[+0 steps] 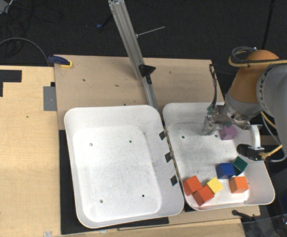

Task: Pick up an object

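risk of a missed grasp at the purple block point(228, 132)
claw point(211, 126) is lowered in the right bin point(193, 113), just beside the block; its state cannot be told; the block may be nudged aside rather than caught.

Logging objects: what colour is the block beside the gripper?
Purple block, by the gripper, camera view.

The arm point(274, 90) is grey with an orange band point(247, 83), thin cables point(242, 51) looping above, and a metallic tool point(213, 125).
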Robot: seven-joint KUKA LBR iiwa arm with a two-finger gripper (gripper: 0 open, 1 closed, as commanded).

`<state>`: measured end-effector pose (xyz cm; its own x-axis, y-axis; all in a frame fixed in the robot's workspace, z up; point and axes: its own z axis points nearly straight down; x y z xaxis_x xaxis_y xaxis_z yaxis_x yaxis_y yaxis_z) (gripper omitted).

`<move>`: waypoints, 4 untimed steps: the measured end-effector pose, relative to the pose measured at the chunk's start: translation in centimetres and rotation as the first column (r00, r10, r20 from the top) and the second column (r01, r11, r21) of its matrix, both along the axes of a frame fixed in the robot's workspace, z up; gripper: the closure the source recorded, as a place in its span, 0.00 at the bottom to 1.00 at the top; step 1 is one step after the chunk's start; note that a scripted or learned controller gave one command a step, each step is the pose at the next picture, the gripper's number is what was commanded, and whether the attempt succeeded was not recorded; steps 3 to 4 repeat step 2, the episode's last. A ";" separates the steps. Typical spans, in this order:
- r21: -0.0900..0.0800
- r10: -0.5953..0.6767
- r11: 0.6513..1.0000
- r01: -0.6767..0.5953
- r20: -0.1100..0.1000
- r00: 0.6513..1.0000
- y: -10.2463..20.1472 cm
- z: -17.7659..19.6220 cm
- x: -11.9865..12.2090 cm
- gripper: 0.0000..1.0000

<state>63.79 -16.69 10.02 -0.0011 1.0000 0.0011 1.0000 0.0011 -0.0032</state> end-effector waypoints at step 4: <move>0.000 0.002 1.000 -0.002 -0.001 1.000 0.0 0.9 0.0 1.00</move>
